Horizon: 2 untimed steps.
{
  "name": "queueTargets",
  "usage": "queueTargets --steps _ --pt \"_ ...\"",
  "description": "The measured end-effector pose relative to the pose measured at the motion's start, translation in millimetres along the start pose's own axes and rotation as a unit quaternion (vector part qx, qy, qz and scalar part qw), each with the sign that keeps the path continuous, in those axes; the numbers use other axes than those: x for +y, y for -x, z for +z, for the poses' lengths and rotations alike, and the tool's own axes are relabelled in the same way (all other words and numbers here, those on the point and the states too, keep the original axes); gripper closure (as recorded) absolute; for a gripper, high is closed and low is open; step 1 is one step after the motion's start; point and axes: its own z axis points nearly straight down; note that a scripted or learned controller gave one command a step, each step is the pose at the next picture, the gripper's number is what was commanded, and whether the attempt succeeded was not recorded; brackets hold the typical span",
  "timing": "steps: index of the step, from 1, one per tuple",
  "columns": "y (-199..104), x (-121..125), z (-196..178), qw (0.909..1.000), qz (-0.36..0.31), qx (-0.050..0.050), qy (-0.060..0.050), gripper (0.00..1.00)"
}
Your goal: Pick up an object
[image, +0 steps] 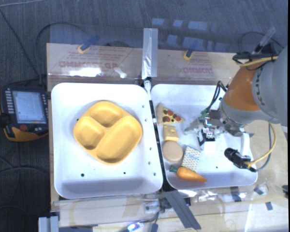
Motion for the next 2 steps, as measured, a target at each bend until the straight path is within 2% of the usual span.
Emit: queueTargets --steps 1,2 --pt "-2.0 0.3 -7.6 1.0000 -0.001 0.003 -0.002 1.00" --pt "-18.4 -9.4 -122.3 0.9988 0.048 -0.002 -0.009 1.00"
